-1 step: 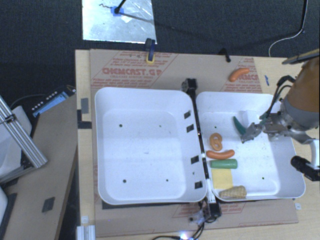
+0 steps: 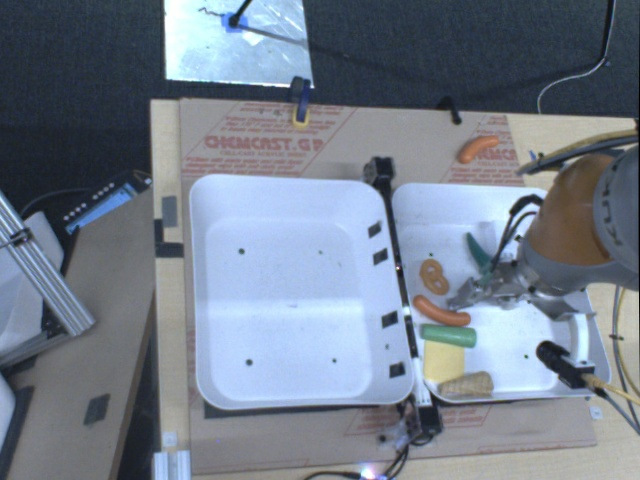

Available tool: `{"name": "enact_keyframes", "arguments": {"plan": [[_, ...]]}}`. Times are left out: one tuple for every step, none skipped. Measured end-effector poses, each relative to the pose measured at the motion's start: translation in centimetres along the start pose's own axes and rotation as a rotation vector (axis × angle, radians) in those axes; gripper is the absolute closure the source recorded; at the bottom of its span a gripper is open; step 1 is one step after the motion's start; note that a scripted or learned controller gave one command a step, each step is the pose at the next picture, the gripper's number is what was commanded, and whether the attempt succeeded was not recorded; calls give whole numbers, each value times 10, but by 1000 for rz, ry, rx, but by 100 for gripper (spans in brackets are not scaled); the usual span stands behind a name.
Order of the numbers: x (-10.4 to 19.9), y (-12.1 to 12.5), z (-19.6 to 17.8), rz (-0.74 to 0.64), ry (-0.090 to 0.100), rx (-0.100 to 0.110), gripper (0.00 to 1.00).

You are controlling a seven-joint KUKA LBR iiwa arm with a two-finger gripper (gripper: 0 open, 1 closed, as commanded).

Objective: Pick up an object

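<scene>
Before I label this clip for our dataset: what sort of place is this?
Most likely a robotics lab's grasping test bench: a grey arm reaches over two white bins, the right one holds toy food such as a hot dog, and cables run across dark carpet.

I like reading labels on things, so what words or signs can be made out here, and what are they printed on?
"CHEMCAST GP", in red letters on the brown protective sheet under the bins, behind the left bin.
More red printing of the same kind shows on the sheet near the right bin and along the front edge, but it is too blurred to read.
The dark device at the left has light marks, too small to read.
</scene>
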State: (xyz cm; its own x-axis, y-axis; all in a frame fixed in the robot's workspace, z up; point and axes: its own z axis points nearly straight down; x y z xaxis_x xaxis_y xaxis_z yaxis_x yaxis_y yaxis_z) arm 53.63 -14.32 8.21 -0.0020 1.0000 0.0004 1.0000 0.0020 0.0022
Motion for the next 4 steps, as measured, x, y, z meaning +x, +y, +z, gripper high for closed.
{"name": "enact_keyframes", "arguments": {"plan": [[52, 57, -3, -6, -1, -3, 0], [51, 117, -4, -4, -2, -6, 0], [50, 115, -14, -5, -2, -4, 100], [92, 135, -206, -6, -1, -11, 100]]}}
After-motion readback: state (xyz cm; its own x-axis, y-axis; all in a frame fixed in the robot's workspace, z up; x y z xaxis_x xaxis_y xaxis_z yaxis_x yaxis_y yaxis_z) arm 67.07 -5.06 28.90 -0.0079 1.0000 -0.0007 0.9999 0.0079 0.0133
